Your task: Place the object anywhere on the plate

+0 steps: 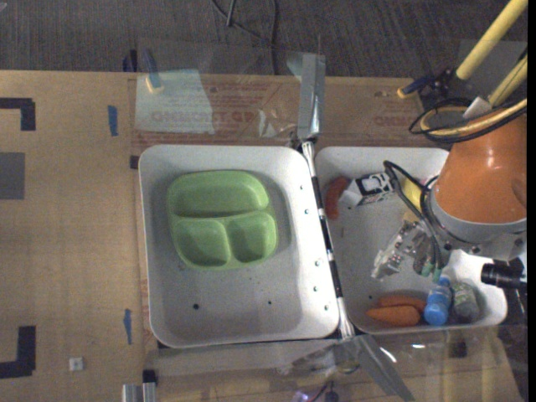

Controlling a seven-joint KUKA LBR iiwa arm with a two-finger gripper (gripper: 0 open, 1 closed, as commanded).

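Camera view, from above: found the gripper [408, 254] low in the right bin [360, 162], over bare floor. Could not tell how far open; saw nothing held. Could not single out the object meant. Marked nearest two orange carrot-like pieces [394, 311] against the near wall, just beside a blue bottle [436, 302]. Judged them light, smooth, apt to roll; best taken across the narrow middle. Noted farther off a red piece [335, 195] and a black-and-white box [373, 184]. Saw the green plate [222, 229], three compartments, in the left bin [159, 249]. Noted reddish print on the cardboard [209, 115] behind, too blurred to read.
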